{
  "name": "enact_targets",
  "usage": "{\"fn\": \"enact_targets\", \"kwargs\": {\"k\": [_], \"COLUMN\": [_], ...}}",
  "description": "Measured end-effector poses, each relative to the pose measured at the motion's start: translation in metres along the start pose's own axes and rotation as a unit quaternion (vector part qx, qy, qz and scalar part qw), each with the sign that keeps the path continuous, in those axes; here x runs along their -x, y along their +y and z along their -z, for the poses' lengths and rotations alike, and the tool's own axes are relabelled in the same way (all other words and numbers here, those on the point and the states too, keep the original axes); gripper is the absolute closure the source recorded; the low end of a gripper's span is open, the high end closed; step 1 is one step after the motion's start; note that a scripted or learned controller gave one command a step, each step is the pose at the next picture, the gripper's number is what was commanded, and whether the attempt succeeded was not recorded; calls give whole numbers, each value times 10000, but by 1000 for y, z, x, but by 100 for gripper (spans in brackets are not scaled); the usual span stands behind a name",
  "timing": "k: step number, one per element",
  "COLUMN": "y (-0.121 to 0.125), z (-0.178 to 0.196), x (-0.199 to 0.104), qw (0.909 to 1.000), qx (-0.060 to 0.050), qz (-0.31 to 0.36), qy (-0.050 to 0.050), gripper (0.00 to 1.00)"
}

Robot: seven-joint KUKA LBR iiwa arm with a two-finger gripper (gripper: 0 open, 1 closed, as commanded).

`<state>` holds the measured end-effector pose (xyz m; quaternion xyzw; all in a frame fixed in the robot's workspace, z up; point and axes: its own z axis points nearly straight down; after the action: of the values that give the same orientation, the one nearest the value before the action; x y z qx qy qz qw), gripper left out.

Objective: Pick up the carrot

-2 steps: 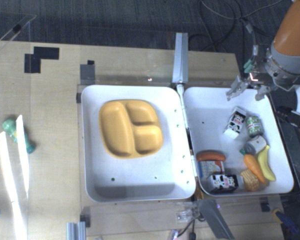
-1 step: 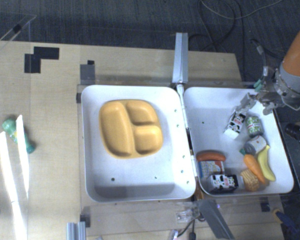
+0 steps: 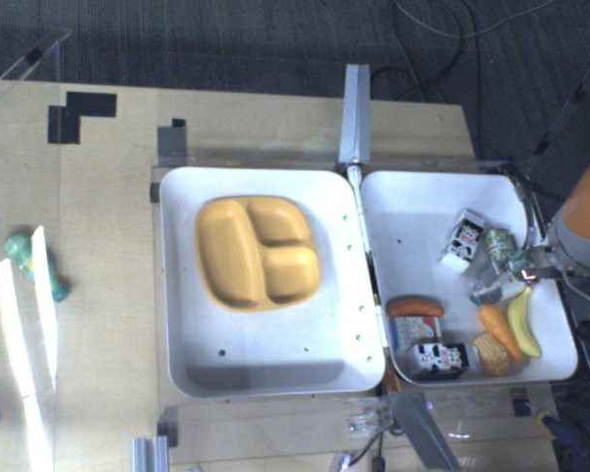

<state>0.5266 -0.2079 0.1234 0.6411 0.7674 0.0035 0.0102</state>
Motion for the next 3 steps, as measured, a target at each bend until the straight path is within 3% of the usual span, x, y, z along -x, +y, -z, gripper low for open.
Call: {"fn": "enact_targets", "kwargs": {"k": [1,2,3], "y": [-32,-16,-14], "z": [-33,-21,-10], "x": [-20,-9,-9], "qw": [9995,9975,9976], "qx": [-13,-75,-53], "qz": [301,-701,-691], "qy": [6,42,40], "gripper": [0,0,100]}}
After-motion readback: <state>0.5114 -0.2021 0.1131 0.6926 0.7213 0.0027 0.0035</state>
